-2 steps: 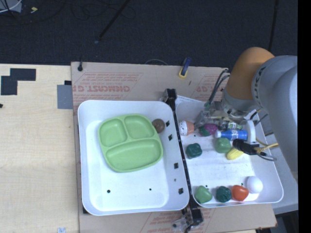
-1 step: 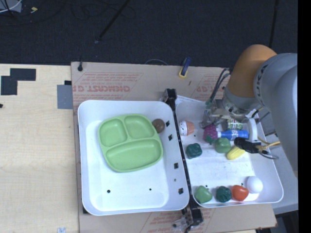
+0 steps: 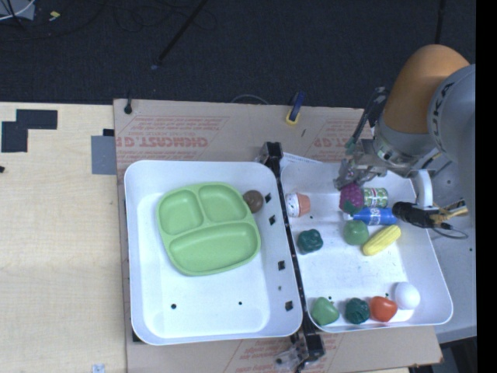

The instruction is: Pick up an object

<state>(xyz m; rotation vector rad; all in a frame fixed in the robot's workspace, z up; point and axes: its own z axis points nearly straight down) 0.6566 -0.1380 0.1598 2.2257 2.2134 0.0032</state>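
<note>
Look past the work area and you see a dark, almost black carpeted floor (image 3: 233, 37) filling the top of the view, with thin dark cables (image 3: 182, 22) trailing across it. Below it lies the pale wooden bench top (image 3: 54, 247), reaching to the left edge. Two black rectangular patches (image 3: 27, 127) and a grey square patch (image 3: 102, 154) sit near its far left corner. A brown cardboard sheet (image 3: 202, 134), printed with red lettering, covers the bench's middle. Light falls evenly, without hard shadows.
</note>
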